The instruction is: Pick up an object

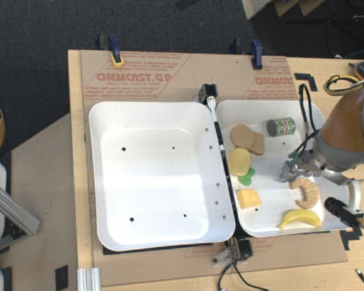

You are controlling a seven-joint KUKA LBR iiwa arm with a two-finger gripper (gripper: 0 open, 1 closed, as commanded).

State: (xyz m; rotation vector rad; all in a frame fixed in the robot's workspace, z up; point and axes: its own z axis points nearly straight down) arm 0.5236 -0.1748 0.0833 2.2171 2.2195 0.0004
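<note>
The right bin (264,226) holds several toy foods. A brown cookie-like piece (247,139) lies near the divider, with a yellow rounded piece (240,160) on a green leaf (247,177) below it. A yellow cheese block (249,198) sits lower, a banana (300,219) lies at the front edge, a croissant (307,191) is above it, and a green can (281,126) lies at the back. My gripper (293,169) reaches in from the right, low in the bin, just above the croissant's left end.
The left bin (109,132) lies beside the right one, split by a black rail (221,156). Blue clamps (114,48) (256,53) pin the cardboard sheet at the back. Cables (303,111) hang by the arm at right.
</note>
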